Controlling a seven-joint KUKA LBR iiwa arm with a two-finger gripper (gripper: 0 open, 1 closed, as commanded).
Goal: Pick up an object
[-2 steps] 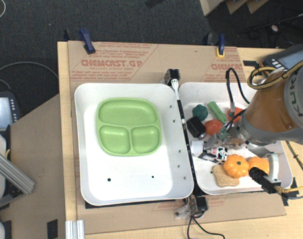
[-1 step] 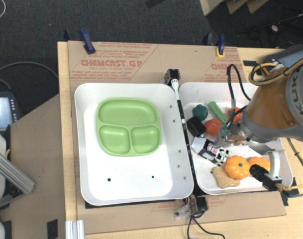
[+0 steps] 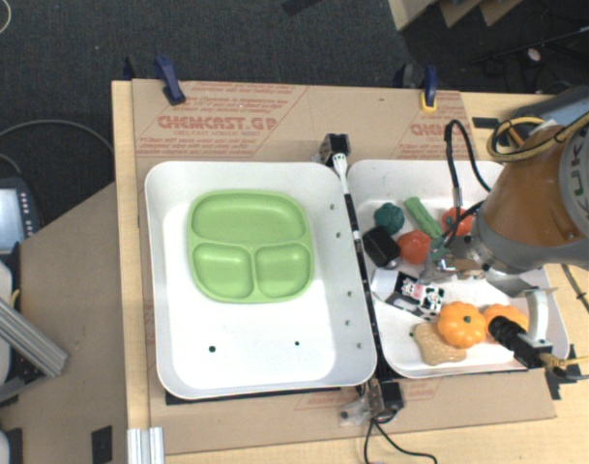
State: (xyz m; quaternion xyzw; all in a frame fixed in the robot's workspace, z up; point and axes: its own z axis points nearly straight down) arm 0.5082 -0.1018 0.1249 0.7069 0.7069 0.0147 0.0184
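In the right bin (image 3: 391, 177), pincer (image 3: 447, 259) low, its state hidden, red ball (image 3: 414, 246) just left of it.

Reaches in from the right, grey arm (image 3: 550, 196) bent low, orange band above the wrist facing the camera. Points the gripper (image 3: 447, 259) down and leftward. Hides the fingertips under the wrist housing, so their spread stays unreadable.

green tray (image 3: 249, 245), 2 bins, arm (image 3: 531, 206) over toys
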